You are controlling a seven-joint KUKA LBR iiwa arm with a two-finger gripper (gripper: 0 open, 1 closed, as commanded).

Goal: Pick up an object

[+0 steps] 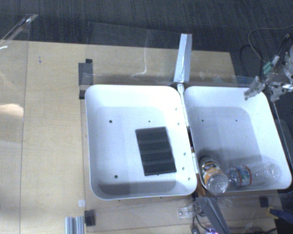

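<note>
Gripper (263,87) at upper right of frame, over the right bin's (224,106) far corner, nothing between its fingers; they look spread. Two clear plastic bottles sit along that bin's lower wall: upright bottle (212,174) at lower left corner, lying bottle (254,173) just right of it, touching. Left bin (102,130) holds a flat black ribbed pad (156,151), centre-right. Bench (44,130) bare wood at left.

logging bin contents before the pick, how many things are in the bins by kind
Dark ribbed flat block, in the left bin: 1
Clear plastic bottles, in the right bin: 2, one upright-looking with an orange label, one lying on its side
Total: 3
</note>
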